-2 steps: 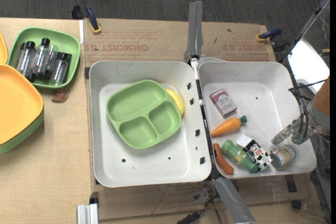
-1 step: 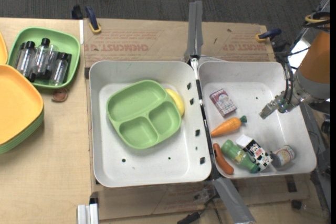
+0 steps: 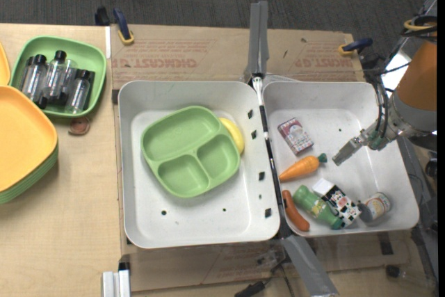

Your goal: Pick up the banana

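Hovering over the right bin (image 3: 389,97), the gripper (image 3: 345,154) hung at the end of the grey arm (image 3: 417,83) that reached in from the right, and from my feed I could not tell whether it was open or closed; nothing showed in its grasp.

Nearest to me in that bin, I saw a red-orange sausage-shaped toy (image 3: 295,212) by the front left corner, a green bottle (image 3: 316,206) lying beside it, a black-and-white patterned carton (image 3: 341,204) touching the bottle, and a small tin (image 3: 375,206) lying on its side to the right. Just behind them lay a toy carrot (image 3: 302,167), its green top pointing toward the gripper. Farther back sat a small pink packet (image 3: 295,135).

In the left bin (image 3: 139,170), I saw a green divided plate (image 3: 191,159), and the banana (image 3: 235,134) was tucked against the plate's far right edge, mostly hidden by it, close to the wall between the bins. It lay well apart from the gripper.

On the surface (image 3: 90,184) to the left I saw a stack of orange plates (image 3: 24,146), and beyond it a green tray (image 3: 59,76) that held small dark-capped bottles (image 3: 55,82). Along the far edge of the cardboard sheet (image 3: 188,55), clamps (image 3: 124,27) gripped it.
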You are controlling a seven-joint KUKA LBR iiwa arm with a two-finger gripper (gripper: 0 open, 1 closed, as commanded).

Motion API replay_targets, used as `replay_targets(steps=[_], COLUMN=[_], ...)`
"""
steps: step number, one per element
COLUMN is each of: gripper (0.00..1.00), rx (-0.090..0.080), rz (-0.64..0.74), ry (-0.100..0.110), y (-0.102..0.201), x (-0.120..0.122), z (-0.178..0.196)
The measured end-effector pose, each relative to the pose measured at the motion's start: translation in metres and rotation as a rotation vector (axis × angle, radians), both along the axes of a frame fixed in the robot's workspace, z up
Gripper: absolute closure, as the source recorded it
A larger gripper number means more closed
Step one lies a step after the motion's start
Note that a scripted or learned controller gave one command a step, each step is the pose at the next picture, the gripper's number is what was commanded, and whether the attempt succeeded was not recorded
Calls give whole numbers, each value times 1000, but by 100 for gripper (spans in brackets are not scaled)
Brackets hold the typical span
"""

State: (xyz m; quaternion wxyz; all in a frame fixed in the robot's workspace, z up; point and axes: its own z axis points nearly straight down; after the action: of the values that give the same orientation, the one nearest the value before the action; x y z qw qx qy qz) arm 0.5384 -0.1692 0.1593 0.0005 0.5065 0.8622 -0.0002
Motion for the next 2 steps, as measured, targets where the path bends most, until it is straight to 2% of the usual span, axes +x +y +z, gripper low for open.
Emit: replay_targets(steps=[1,2], gripper=[0,100], rx=[0,0], rz=[25,25], ry=[1,0], y=[-13,-14], x=[-8,-7], z=[-68,-59])
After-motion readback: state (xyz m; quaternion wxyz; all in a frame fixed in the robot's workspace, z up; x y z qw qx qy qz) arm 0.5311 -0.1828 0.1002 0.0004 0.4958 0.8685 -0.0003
